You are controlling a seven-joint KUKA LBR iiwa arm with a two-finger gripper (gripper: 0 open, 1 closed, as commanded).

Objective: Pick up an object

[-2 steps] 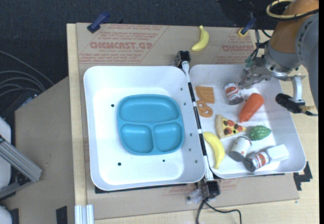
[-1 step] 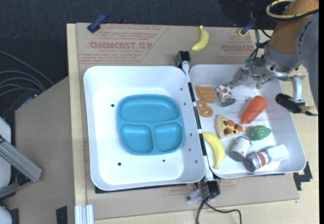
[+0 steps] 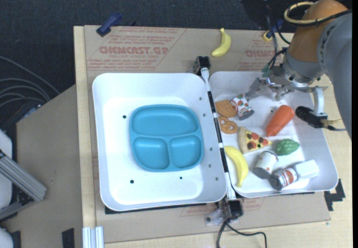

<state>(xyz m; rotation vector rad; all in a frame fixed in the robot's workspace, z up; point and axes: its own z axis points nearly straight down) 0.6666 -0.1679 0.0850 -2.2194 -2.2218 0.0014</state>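
Claw (image 3: 274,85) over R bin (image 3: 330,154), near can (image 3: 243,107) & carrot (image 3: 279,120)

the bench (image 3: 145,51) bears two white bins (image 3: 106,129) (image 3: 327,154) side by side and a banana (image 3: 222,44).

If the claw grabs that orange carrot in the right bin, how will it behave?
The carrot looks like a rigid toy, so it probably stays stiff and feels light. Its smooth, tapered body may slip out toward the thin end. Being rounded and lying flat on the right bin floor, it could roll if nudged sideways.
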